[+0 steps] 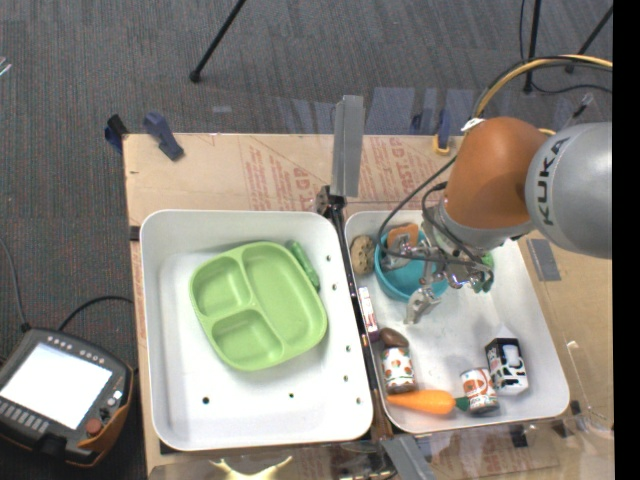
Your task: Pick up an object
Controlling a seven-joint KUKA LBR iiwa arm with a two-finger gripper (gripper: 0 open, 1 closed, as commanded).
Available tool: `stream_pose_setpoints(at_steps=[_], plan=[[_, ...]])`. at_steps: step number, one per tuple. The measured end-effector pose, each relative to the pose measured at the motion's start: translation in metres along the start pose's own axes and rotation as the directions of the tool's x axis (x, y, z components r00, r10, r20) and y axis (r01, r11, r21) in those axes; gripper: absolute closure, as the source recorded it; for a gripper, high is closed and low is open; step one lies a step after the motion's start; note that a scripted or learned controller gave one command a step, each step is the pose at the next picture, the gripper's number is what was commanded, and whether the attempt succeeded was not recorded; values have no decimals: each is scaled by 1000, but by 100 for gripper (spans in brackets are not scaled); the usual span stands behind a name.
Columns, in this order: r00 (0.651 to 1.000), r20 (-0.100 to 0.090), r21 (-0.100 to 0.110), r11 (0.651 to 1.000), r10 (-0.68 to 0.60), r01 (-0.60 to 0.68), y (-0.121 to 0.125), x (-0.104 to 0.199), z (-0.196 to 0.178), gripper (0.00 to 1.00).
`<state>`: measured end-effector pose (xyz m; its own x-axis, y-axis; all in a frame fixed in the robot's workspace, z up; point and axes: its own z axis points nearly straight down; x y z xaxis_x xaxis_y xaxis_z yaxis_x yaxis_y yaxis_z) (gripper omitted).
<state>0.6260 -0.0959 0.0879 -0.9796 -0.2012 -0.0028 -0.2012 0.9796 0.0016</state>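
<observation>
Hovering my gripper (424, 303) over the right bin (535, 343), fingers apart, gripping nothing — I'd take the carrot (422, 401) mid-body: light, firm, slick.

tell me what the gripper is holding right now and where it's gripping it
Nothing is held. The gripper hangs over bare floor of the right bin, beside the teal bowl, with no object between its fingers.

Arm (520, 183) in from right, wrist bent down, jaws low.
</observation>
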Motion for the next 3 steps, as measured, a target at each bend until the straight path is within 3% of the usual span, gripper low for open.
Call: stream_pose_setpoints(at_steps=[1, 2, 3], plan=[[1000, -19, -2, 1000, -15, 15, 1, -13, 1, 0], [998, -20, -1, 998, 66, -66, 7, -16, 1, 0], [997, -50, -9, 998, 65, -66, 9, -10, -5, 100]])
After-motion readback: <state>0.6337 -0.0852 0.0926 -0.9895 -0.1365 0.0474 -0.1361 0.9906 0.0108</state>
